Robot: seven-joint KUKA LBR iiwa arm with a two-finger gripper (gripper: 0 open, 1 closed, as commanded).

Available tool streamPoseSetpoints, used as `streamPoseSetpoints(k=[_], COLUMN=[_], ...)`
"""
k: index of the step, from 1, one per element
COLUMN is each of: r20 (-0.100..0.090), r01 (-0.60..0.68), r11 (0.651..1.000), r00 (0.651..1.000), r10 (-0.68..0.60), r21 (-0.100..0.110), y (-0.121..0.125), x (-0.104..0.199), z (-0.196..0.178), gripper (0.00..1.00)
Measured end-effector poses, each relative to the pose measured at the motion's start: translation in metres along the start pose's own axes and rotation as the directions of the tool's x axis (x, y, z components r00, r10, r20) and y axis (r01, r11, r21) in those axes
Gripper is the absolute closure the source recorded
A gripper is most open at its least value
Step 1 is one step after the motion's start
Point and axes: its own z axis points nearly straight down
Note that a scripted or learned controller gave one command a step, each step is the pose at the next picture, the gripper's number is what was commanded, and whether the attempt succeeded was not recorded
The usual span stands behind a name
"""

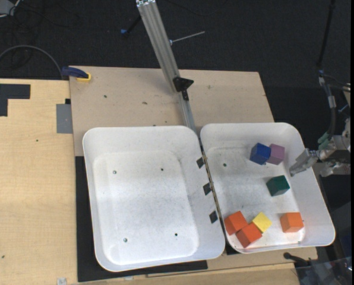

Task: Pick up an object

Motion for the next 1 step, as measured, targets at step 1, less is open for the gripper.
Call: streamPoseSetpoints(k=[1], r20=[-0.003], r01=[0.01], r11=[1.0], r00=[1.0], r10=[-0.01], r21=[0.007], y=[0.0243], x=[0.0257], z=[0.0747], gripper=[0.0])
